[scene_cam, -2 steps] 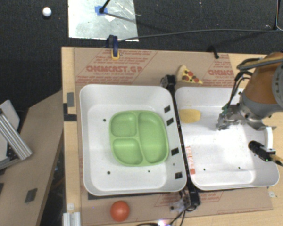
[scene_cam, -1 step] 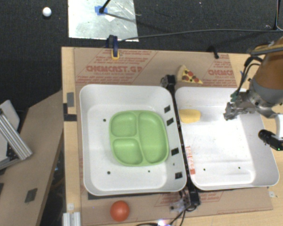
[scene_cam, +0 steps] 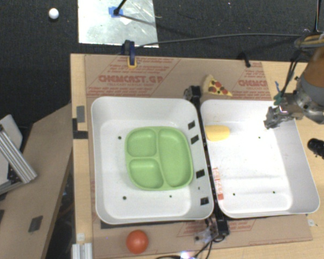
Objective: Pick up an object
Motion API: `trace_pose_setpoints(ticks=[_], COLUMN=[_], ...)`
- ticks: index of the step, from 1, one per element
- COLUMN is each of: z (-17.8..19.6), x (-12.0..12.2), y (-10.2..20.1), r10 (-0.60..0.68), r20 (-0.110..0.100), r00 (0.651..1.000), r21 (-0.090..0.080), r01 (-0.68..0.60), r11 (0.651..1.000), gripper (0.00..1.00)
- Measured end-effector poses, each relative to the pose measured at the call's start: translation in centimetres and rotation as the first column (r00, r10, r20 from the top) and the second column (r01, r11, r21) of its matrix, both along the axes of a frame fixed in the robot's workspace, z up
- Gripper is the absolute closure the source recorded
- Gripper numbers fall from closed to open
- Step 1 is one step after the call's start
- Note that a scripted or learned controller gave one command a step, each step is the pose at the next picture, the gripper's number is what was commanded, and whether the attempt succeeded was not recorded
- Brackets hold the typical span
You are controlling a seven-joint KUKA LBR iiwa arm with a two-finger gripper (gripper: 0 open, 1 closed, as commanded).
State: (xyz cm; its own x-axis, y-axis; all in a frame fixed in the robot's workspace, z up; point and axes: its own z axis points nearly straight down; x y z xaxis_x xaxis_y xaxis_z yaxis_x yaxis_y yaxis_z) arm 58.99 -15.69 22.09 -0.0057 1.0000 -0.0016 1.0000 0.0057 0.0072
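- My gripper (scene_cam: 274, 117) hangs over the far right part of the right bin (scene_cam: 270, 201); it looks small, dark and metallic, and at this size I cannot tell how its tips stand.
- Nothing shows between its tips.
- My arm (scene_cam: 316, 85) comes in from the right edge, its rounded grey wrist tilted down and leftward toward the bin, with an orange band at the top by the picture's edge.
- The right bin is shallow, white, smooth plastic with rounded corners and a few faint reddish scuffs on its floor.
- A pale yellow object (scene_cam: 217, 133), soft-edged and oblong, lies on that floor near the bin's far left corner, well apart from my gripper.
- The left bin (scene_cam: 110, 198) is the same white plastic and holds a light green divided tray (scene_cam: 159, 157) with three rounded compartments, matte in finish.
- A toy pizza slice (scene_cam: 216, 87), a yellow wedge with red spots, sits on the counter (scene_cam: 151, 74) just behind the bins' far edges.
- A glossy orange-red ball (scene_cam: 136, 241) rests on the counter in front of the left bin.
- The counter is tan board printed with red lettering.
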Motion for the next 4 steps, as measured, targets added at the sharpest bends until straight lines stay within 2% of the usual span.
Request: trace_pose_setpoints(ticks=[1, 2, 4], z=[5.5, 4.0, 3.2], x=[0.2, 0.3, -0.4], y=[0.0, 5.7, 16.4], r10=[0.000, 0.004, 0.004], r20=[0.001, -0.005, -0.006], r00=[1.000, 1.000, 1.000], r21=[0.000, 0.002, 0.004], r01=[0.000, -0.004, -0.004], r11=[1.000, 1.000, 1.000], gripper=[1.00, 1.00, 1.00])
